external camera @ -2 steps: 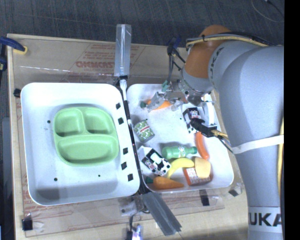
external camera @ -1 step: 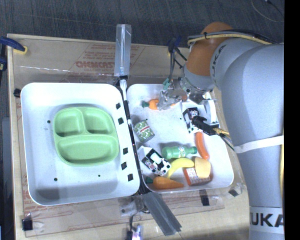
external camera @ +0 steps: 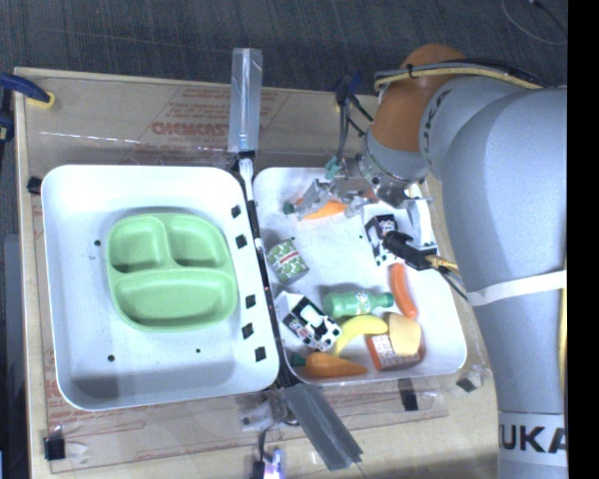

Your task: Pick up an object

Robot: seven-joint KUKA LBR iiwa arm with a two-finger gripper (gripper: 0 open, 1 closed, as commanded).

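Apparently working the 12 o'clock end of the right bin (external camera: 334, 252), with the gripper (external camera: 344, 190) low and just beside a small orange carrot (external camera: 326, 210). Probably the pick of choice: lying alone, apart from the crowd, nothing leaning on it. Cannot tell how wide the gripper stands or whether anything sits in it, since the wrist covers the view from above.

Elsewhere, heaped toward 6 o'clock and hence awkward to single out: green bottle (external camera: 354, 299) touching a banana (external camera: 357, 332), beside a black-and-white patterned pack (external camera: 312, 322), a second carrot (external camera: 331, 365) against the near wall, and a yellow block with a red label (external camera: 397, 342). Along the 3 o'clock wall, a red sausage-shaped piece (external camera: 402, 289). Near the 9 o'clock wall, a small printed can (external camera: 287, 257) on its own.

For room: bare white floor through the bin's middle, so free travel toward 6 o'clock from the small carrot. Little slack toward 12 o'clock, with the wall close behind it. Best lifted straight up, clear of the rim. Over at 9 o'clock, the left bin (external camera: 80, 367), taken up by a green divided tray (external camera: 170, 267), with plenty of open floor around it
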